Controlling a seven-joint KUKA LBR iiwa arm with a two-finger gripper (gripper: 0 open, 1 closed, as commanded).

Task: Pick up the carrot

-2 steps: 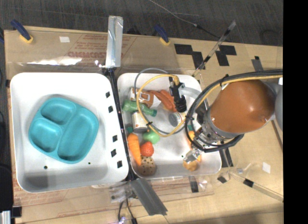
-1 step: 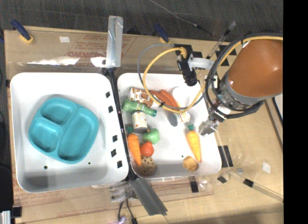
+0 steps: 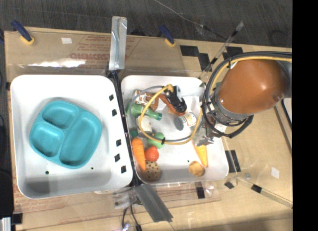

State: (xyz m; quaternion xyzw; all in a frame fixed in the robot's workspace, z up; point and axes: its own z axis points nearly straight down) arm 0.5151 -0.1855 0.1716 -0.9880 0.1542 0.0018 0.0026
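The carrot [image 3: 138, 152] is an orange, elongated piece lying against the left wall of the right bin [image 3: 218, 163], its tip pointing toward the front. The grey arm with its orange band [image 3: 248, 87] hangs over the bin's right side and hides most of what is beneath it. The gripper [image 3: 207, 134] sits below the band near the right wall, well to the right of the carrot. Just under the gripper lies a yellow-orange wedge [image 3: 201, 154]; whether the two touch is unclear.
A red tomato [image 3: 152, 153], green pieces [image 3: 143, 111], a brown round item [image 3: 152, 172], a tan lump [image 3: 197, 168], a small can [image 3: 183, 121] and a yellow cable loop [image 3: 149, 125] crowd the right bin. A teal divided plate [image 3: 65, 133] lies in the left bin [image 3: 20, 175].
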